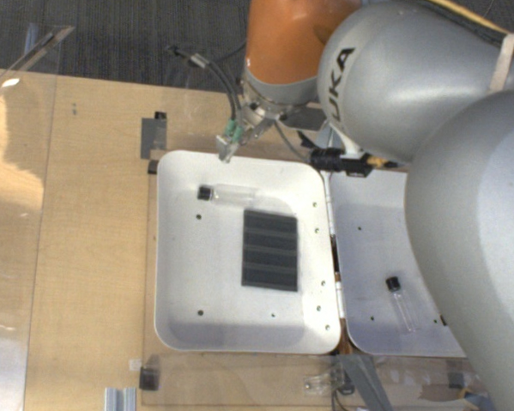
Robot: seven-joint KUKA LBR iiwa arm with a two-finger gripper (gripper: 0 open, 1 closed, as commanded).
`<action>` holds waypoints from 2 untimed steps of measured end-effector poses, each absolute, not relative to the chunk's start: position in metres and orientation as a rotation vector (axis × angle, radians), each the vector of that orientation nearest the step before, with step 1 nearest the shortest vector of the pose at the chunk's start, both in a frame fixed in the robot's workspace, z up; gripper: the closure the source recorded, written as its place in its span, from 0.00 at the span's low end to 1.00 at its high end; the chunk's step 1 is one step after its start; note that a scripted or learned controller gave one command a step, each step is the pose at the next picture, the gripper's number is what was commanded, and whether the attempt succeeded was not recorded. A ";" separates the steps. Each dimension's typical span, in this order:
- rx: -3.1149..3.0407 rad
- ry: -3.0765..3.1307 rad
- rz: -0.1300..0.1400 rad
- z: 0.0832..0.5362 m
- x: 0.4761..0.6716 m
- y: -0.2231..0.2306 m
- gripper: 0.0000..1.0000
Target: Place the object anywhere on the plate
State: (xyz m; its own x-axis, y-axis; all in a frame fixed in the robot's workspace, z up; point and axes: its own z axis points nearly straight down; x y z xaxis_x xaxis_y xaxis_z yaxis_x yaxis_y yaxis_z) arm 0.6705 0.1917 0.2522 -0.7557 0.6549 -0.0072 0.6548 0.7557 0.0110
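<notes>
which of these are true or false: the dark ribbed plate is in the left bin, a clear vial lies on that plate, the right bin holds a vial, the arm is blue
1. The dark ribbed plate lies in the left bin. True.
2. A clear vial lies on the plate. False: it lies on the bin floor beyond the plate, apart from it.
3. The right bin holds a second vial. True.
4. The arm is blue. False: grey with an orange band.

A clear vial [227, 193] with a black cap lay flat at upper centre, above the dark ribbed plate [270, 249].
</notes>
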 end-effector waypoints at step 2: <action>0.424 3.104 0.010 0.255 0.666 0.230 1.00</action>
